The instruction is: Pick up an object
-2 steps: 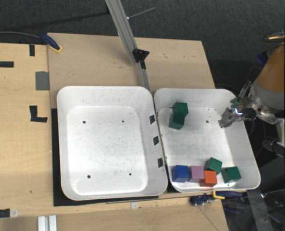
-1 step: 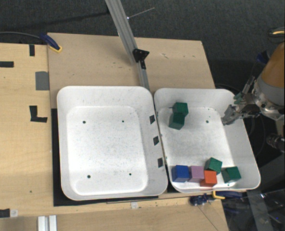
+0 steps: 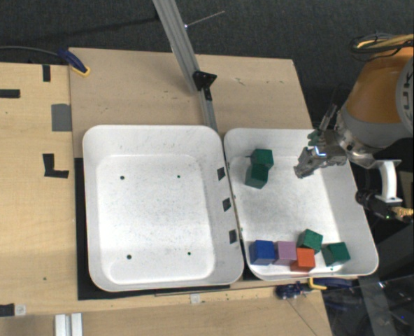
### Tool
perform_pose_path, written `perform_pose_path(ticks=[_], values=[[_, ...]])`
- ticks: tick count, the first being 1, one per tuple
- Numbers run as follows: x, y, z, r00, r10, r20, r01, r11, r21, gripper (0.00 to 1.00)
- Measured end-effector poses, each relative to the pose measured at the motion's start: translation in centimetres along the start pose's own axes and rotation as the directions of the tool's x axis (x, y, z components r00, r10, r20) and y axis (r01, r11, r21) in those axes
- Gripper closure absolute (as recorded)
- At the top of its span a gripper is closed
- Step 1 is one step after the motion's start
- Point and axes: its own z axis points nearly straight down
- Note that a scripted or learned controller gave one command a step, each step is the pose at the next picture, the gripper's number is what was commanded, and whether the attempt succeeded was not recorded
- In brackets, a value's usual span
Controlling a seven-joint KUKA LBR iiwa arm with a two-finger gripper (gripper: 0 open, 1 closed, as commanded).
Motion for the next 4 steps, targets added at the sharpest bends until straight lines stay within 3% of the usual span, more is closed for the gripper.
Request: perform_pose_path(ticks=[2, 4], values=[[11.9, 2.2, 0.6, 1.0, -0.002, -0.001, 0.002, 1.0, -0.001, 1.0], [20.9, 5.4, -0.1, 1.0, 0.0, 0.0, 0.0, 1.0, -0.002, 1.0]])
